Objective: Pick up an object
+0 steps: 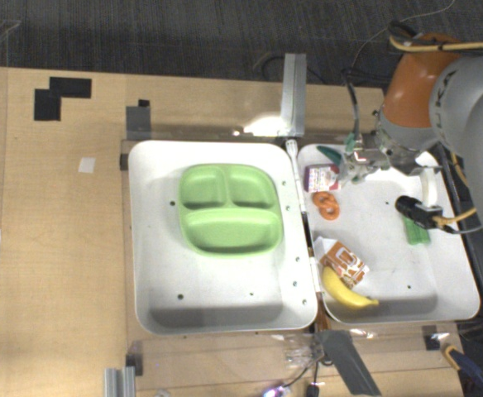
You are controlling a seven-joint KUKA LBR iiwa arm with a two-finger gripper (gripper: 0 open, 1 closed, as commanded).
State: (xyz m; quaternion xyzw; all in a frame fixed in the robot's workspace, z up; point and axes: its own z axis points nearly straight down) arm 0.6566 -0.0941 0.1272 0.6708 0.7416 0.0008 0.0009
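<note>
We see the end effector (pixel 359 162) low over the far left corner of the right bin (pixel 384 222), and we cannot tell whether it is wide or narrow; nothing visibly sits in its grasp. Just beside it, toward the view's left, lies a small teal piece (pixel 331 150). A purple-and-white carton (pixel 318 177) rests a little below that, close to the bin wall. Nearer the camera than the carton, an orange ring (pixel 327 208) lies flat on the bin floor. On the other side of the end effector, toward the view's right and nearer the camera, a green stick (pixel 417 231) lies apart from the rest. Farther toward the camera, an orange-and-white packet (pixel 346 264) touches a banana (pixel 349 292) at the bin's near left corner. Farthest from it, across the dividing wall, a green divided plate (pixel 229 208) sits in the left bin (pixel 155 246) on the tabletop (pixel 51 246).
</note>
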